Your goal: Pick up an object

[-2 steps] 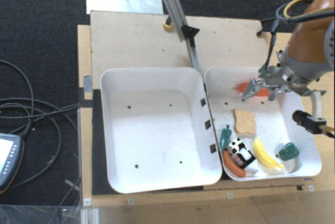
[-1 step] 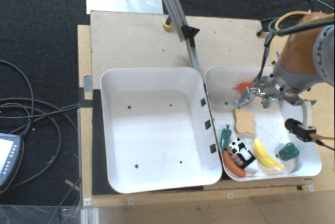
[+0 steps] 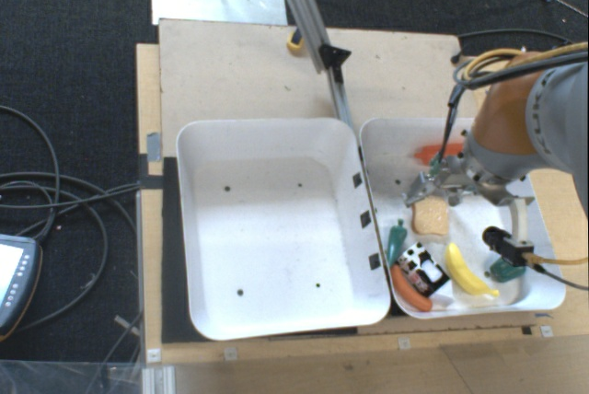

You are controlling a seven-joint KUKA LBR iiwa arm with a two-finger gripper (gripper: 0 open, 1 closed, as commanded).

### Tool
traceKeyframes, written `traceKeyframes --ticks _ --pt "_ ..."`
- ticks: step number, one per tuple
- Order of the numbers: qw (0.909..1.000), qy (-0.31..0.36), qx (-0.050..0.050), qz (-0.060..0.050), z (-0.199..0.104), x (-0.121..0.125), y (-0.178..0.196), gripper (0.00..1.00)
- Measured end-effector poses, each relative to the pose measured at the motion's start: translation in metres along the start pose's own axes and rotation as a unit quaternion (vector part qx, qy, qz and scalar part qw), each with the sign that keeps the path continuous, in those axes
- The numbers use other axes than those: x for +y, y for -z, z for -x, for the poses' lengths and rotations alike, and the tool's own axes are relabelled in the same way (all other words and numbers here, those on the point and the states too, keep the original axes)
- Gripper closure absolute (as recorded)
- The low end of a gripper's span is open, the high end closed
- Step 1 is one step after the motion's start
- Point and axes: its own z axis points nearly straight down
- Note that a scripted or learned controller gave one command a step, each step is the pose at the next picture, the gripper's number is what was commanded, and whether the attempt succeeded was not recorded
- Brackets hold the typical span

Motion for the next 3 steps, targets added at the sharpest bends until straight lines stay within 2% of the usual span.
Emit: traceKeyframes --ticks 1,3 --pt "1.0 0.0 -0.001 0.005 0.001 0.003 0.015 1.0" --pt "1.0 0.003 -0.001 0.007 -0.01 0.006 0.116 1.0"
